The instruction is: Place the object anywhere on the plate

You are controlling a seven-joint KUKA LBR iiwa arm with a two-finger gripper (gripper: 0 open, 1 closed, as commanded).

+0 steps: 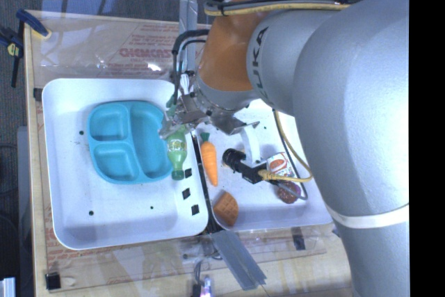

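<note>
One green bottle sat at the right edge of the blue plate, its length running near to far and its far end tucked right under the gripper. Part of the bottle overlapped the plate's right rim; whether it rested on the plate or hung just above it could not be told. Nor could it be told whether the gripper was clamped on the bottle or stood apart from it, as the wrist hid that spot. The three-compartment plate lay in the left bin, toward its right side. Just across the wall between the bins, a carrot lay in the right bin, beside the bottle. A brown round item sat near of the carrot, and a red-and-white item lay farther right. The grey arm, with its orange band, reached in from the right over the right bin.
</note>
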